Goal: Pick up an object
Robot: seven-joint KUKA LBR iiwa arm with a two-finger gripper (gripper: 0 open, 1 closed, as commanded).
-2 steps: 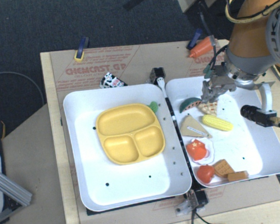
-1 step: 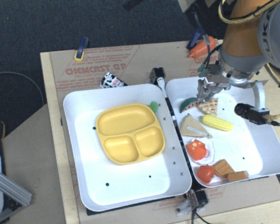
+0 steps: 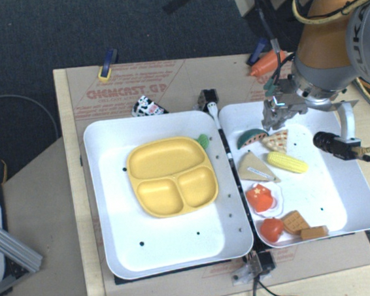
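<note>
Bins are seen side by side: in the left bin point(image 3: 115, 237) a yellow divided plate point(image 3: 171, 175) is placed, and in the right bin point(image 3: 348, 199) toy foods are crowded, among them a corn cob point(image 3: 287, 162) and a patterned wedge point(image 3: 277, 141). The gripper point(image 3: 275, 120) is lowered just above the wedge; how it is set cannot be told. Since neighbours are touching, the wedge could be pushed aside or two pieces caught
</note>
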